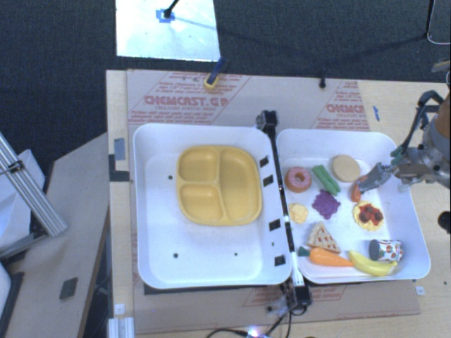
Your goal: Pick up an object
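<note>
Camera view shows the gripper low over the right bin, coming in from the right side. Its grey fingers point to the left and down, and something small and red sits just at their tip. I cannot tell if the fingers are open or closed, because they look like one blurred grey shape.

The risk I see is crowding. The small pizza lies just near of the fingers, and the tan round cookie lies just far and left of them. A descent that is a little off could push one of these aside, or the fingers could close on an edge and the piece slips away. The flat pieces also give little height for a hold.

The object most close to the fingers is the red piece at their tip; it seems to touch them, but whether it is between them is not clear. The other toys, like the purple grapes, the donut, the carrot and the banana, lie further left or nearer. The yellow divided plate rests in the left bin, well apart.
</note>
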Tool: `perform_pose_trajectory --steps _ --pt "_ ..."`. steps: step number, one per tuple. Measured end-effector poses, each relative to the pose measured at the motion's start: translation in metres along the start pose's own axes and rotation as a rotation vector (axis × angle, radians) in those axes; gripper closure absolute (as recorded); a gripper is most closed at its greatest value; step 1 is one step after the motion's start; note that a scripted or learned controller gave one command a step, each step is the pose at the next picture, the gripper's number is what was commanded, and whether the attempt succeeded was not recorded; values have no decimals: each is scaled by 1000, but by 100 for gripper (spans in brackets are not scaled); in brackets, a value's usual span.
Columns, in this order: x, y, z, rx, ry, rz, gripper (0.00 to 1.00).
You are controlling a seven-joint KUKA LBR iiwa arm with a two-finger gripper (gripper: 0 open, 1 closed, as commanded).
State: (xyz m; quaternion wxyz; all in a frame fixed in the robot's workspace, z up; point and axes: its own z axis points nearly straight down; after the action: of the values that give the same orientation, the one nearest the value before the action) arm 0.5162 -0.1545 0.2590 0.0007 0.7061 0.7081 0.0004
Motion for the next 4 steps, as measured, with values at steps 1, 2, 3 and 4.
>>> perform_pose_trajectory --steps 1,2,3,4 --pt "-1 3 42 3 1 2 0" --pt "8 6 101 5 2 1 0" --pt "8 2 163 6 2 2 0" --pt "8 3 174 1 1 1 0"
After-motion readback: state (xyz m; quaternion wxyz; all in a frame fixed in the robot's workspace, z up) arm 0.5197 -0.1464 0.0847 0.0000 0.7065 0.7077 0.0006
